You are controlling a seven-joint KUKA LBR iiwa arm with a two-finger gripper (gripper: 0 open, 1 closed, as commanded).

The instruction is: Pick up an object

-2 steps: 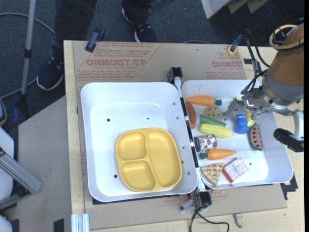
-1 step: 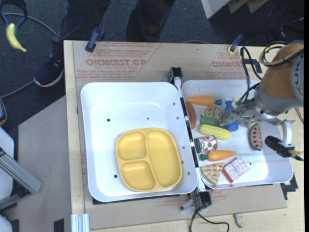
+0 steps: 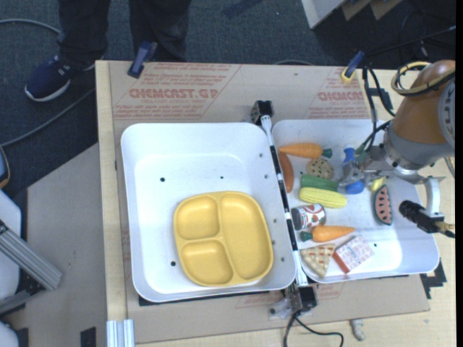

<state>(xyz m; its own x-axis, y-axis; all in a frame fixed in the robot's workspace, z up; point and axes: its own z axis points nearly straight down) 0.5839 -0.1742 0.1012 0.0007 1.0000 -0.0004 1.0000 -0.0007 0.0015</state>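
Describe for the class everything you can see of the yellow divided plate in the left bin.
The yellow divided plate is a rounded-corner tray that looks like smooth plastic, moulded into three compartments: two smaller ones on its left side, one above the other, and a longer one along its right. All three hold nothing. It lies flat and right way up on the floor of the left bin, toward the near right corner, turned slightly askew to the bin's walls. Only the bin touches it.
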